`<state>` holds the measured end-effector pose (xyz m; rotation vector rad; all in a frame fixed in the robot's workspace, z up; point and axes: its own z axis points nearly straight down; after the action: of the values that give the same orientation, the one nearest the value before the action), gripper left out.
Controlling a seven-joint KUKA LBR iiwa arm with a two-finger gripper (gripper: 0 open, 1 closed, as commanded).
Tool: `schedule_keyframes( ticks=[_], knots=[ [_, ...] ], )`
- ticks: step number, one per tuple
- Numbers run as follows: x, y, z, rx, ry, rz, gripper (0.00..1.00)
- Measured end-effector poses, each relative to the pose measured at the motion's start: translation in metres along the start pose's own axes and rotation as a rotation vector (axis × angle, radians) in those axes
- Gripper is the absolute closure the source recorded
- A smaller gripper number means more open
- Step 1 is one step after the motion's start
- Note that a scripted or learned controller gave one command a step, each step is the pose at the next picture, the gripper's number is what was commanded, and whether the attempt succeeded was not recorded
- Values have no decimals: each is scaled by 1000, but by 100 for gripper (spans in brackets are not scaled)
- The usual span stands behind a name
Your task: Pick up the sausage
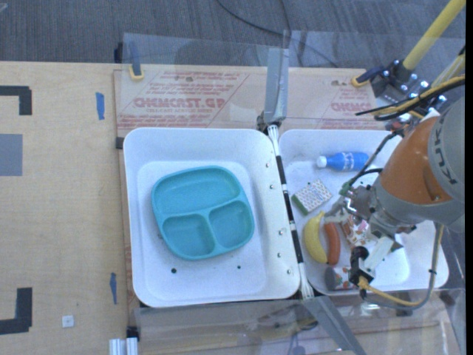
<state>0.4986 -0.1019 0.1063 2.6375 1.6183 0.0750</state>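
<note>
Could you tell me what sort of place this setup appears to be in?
Probably a robotics lab: a robot arm reaches over two white bins, one holding a teal plate, with loose cables on carpet.

a teal divided plate (203, 211) sits in a white bin (140, 154). the other white bin (295, 143) holds a reddish-brown sausage (332, 243), a yellow banana (315, 239), a blue bottle (344, 160) and a green-edged checkered packet (311, 195).
</note>
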Motion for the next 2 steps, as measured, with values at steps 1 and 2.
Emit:
schedule_keyframes(
  ticks=[1, 2],
  knots=[
    [-5, 3, 0, 2, 0, 215, 0],
    [1, 5, 0, -5, -12, 627, 0]
  ],
)
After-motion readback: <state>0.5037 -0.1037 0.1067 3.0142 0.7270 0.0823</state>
